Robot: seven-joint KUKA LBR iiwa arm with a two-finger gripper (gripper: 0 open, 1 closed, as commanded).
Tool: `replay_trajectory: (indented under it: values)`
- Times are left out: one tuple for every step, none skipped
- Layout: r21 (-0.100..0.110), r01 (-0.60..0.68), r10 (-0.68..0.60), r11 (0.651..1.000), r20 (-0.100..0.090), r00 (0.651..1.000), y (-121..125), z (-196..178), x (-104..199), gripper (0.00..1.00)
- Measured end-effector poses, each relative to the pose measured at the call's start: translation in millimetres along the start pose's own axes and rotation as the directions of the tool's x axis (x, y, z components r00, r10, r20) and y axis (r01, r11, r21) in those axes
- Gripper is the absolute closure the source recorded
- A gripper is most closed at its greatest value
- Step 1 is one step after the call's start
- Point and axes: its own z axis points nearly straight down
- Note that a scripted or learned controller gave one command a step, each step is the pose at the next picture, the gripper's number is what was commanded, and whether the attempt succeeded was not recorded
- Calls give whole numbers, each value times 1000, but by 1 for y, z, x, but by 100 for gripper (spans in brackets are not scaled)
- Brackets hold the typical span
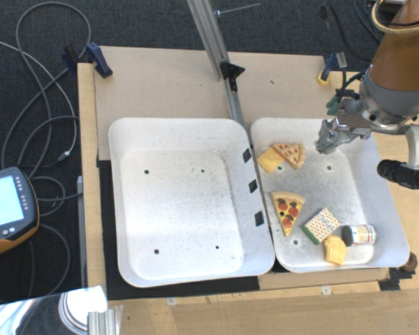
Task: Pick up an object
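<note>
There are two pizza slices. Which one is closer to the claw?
The upper pizza slice, lying beside the yellow chunk, is closer to the claw. The other pizza slice lies lower in the right bin, near the checkered block.

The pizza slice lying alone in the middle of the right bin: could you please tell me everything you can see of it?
The pizza slice is a flat toy wedge, plastic by its look, with a yellow cheese face dotted with red rounds and a tan crust edge. It lies flat on the right bin floor, crust toward the far side and tip toward the near rim. Nothing touches it; the patterned box sits just to its right, apart.
</note>
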Motion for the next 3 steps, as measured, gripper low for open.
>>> replay_trajectory:
  values:
    - [7,4,-4,1000,-2,1000,18,18,49,100]
    - [5,5,-5,1000,-3,1000,39,12,96,100]
    - [5,5,-5,1000,-3,1000,61,11,147,100]
